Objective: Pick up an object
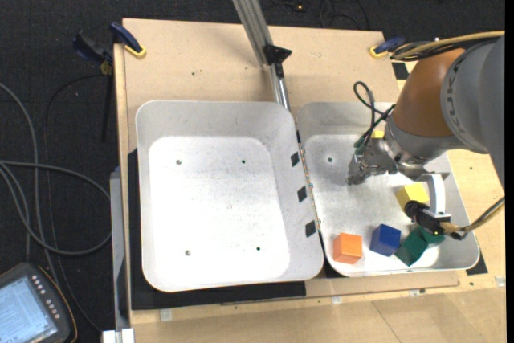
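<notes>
**A:** Where is the gripper?

**B:** The gripper (358,170) hangs low over the right bin (321,118). It is about midway between the far and near walls, over bare white floor on the left side.

**A:** Is it released or clenched?

**B:** I cannot tell. From this slant it is one dark lump. All the blocks lie apart from it.

**A:** Which block is closest to it?

**B:** The yellow block (414,194), which sits to its right and a little nearer. The other three line the bin's near wall. The orange block (348,247) is leftmost, and the blue block (385,239) is just to its right with a small gap. The green block (413,247) is pressed close against the blue one's right side, though I cannot tell if they touch.

**A:** And the arm behind it?

**B:** The arm (474,92) comes in from the right, with its orange band (422,96) above the bin's far right part.

**A:** What lies further out?

**B:** The left bin (209,197) sits just beside the right one, and their rims meet in the middle. Both rest on the bench (201,60). A metal pole (245,0) slants in from the far side toward the seam between the bins. A clamp (128,40) grips the bench's far left corner.
</notes>
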You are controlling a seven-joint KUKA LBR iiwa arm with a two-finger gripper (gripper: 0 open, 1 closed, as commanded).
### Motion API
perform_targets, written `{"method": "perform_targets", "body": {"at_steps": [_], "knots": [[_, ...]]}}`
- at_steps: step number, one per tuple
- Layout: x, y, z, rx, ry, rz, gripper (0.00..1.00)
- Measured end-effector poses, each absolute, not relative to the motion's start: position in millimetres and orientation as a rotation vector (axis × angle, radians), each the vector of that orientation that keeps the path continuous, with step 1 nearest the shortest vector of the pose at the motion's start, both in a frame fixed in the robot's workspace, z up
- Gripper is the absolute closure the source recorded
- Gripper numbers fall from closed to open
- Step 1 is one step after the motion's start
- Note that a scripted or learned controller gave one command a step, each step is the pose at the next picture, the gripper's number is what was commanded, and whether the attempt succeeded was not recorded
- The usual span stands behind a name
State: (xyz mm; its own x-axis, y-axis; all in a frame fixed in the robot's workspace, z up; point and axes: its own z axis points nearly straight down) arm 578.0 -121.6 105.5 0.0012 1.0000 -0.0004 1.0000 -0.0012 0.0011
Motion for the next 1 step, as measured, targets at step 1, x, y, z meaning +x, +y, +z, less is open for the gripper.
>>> {"method": "perform_targets", "body": {"at_steps": [1], "knots": [[571.3, -117.4, 162.9, 2.215, 2.22, 0.005, 1.0]]}}
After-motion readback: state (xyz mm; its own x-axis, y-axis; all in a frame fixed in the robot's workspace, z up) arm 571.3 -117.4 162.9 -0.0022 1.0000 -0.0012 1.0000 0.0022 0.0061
